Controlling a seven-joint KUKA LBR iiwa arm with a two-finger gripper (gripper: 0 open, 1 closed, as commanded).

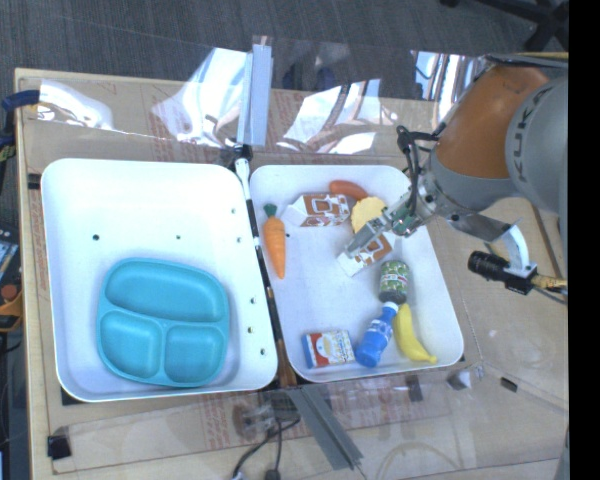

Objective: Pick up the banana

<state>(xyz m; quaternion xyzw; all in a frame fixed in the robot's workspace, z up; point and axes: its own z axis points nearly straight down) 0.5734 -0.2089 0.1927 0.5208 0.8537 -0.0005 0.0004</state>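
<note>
end effector (395, 223): we see it low over the right bin (435, 268), above a small carton (365, 251); we can't tell its state
banana (412, 334): lying free by the bin's near right corner, just beside a blue bottle (376, 337), apart from the end effector
left bin (70, 183): we see a blue tray (166, 320)

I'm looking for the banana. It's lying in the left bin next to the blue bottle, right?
Not quite. The banana does lie next to the blue bottle, but the camera view shows them both in the right bin, near its front corner. The left bin holds the blue tray instead.
</note>
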